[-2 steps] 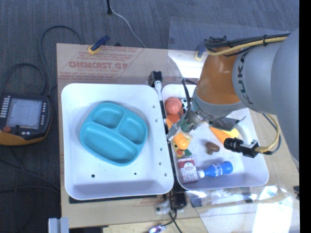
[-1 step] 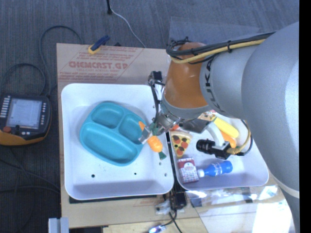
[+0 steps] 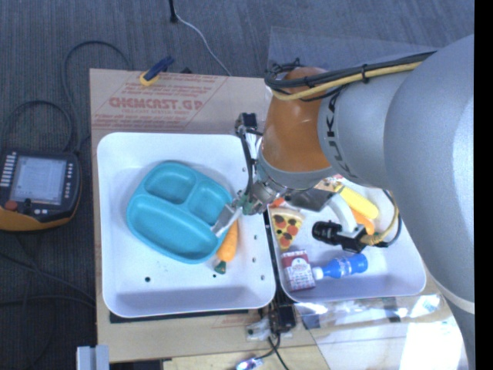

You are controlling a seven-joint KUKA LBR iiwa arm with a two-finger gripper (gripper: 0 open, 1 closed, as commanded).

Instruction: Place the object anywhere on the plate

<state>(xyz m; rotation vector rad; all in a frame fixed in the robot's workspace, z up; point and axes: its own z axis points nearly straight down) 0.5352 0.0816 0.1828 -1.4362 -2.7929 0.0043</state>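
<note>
I see the gripper (image 3: pixel 228 220) low in the left bin (image 3: pixel 123 284), at the right edge of the blue plate (image 3: pixel 176 210). I cannot tell its state from this angle. The toy carrot (image 3: pixel 226 246) lies on the bin floor just beside the plate, not on it.

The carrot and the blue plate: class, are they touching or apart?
Touching. The camera view shows the carrot lying against the blue plate's lower right rim, with no white bin floor between them.
</note>
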